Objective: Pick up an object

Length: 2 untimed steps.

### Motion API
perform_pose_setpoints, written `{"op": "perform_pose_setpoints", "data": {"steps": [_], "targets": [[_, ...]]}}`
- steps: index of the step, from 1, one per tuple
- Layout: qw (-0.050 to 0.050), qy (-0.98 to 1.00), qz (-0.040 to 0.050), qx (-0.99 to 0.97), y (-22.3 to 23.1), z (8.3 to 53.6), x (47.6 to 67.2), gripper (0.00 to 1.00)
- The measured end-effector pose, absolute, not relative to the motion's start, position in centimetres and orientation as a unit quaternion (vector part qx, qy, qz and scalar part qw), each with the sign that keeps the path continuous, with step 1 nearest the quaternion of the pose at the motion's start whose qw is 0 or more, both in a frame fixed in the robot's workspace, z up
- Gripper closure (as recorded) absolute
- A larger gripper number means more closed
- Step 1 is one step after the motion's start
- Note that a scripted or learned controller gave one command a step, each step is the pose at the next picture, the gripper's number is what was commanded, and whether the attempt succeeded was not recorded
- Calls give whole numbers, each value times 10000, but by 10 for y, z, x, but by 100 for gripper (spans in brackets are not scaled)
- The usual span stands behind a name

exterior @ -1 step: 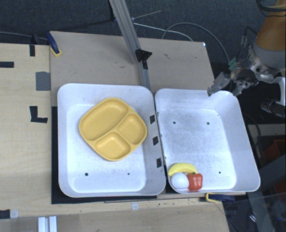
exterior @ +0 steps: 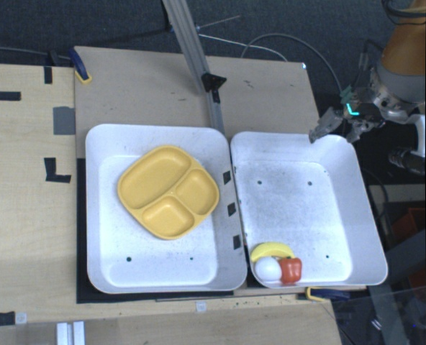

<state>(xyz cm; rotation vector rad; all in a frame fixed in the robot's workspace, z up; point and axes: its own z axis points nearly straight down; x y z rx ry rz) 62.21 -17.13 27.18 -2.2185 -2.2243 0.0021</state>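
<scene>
**Pincer at the right bin's far corner, objects at the near edge**

Camera view: the arm (exterior: 404, 45) is cut off by the right edge, so just its orange band and grey wrist show. The pincer (exterior: 334, 126) sits over the far right corner of the right bin (exterior: 342, 192), small and dark; I cannot tell whether it is released or clenched. Three small objects crowd the right bin's near left corner, touching one another: a yellow curved piece (exterior: 271, 249), a white ball (exterior: 268, 269) and a red piece (exterior: 291, 269) whose shape is hard to make out. The left bin (exterior: 101, 214) holds a yellow divided plate (exterior: 168, 191) with three compartments, lying tilted on the tabletop (exterior: 26, 214).
</scene>
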Motion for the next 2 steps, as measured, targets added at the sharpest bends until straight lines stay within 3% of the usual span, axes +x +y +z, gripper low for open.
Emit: {"op": "perform_pose_setpoints", "data": {"steps": [2], "targets": [[30,-7077,29,-7065,-182,149,621,0]]}}
